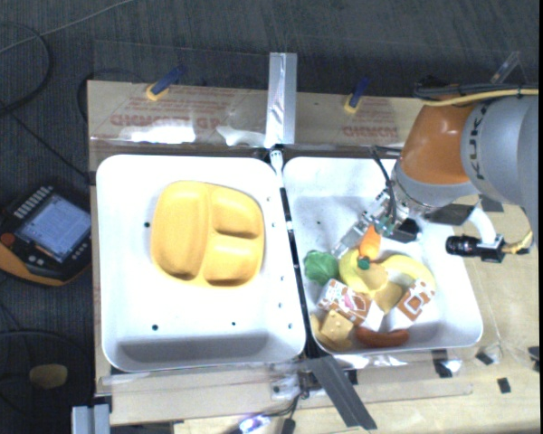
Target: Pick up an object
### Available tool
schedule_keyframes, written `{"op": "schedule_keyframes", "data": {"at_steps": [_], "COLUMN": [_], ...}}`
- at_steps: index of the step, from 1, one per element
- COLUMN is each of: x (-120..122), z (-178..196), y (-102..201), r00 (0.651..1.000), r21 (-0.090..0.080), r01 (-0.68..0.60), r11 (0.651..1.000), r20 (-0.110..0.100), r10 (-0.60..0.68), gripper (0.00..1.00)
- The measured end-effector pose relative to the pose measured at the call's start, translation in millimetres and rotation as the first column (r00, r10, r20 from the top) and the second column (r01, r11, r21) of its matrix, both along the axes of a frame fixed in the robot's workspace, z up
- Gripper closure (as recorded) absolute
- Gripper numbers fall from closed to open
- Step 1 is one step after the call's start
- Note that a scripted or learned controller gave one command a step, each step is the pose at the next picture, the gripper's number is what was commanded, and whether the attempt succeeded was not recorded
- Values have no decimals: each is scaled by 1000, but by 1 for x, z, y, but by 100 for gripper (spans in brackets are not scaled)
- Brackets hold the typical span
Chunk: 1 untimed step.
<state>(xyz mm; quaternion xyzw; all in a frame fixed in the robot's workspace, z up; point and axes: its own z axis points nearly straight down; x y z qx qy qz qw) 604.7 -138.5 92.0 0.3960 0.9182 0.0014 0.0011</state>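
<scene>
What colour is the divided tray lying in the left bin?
Yellow: the divided tray in the left bin is plain yellow, clearest in the camera view.

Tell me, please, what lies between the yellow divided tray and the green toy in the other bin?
In the camera view, the yellow divided tray and the green toy are separated by bare white floor and the two bins' adjoining rims.

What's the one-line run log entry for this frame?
arm: over right bin | gripper: low at toy pile, by orange carrot-like piece | grasp: unconfirmed | left bin: yellow divided tray
</scene>
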Motion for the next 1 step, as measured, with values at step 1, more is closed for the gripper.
{"op": "schedule_keyframes", "data": {"at_steps": [1], "x": [2], "z": [12], "y": [1], "r00": [1000], "r21": [4], "r01": [0], "r11": [1000], "r20": [6], "r10": [0], "gripper": [100]}}
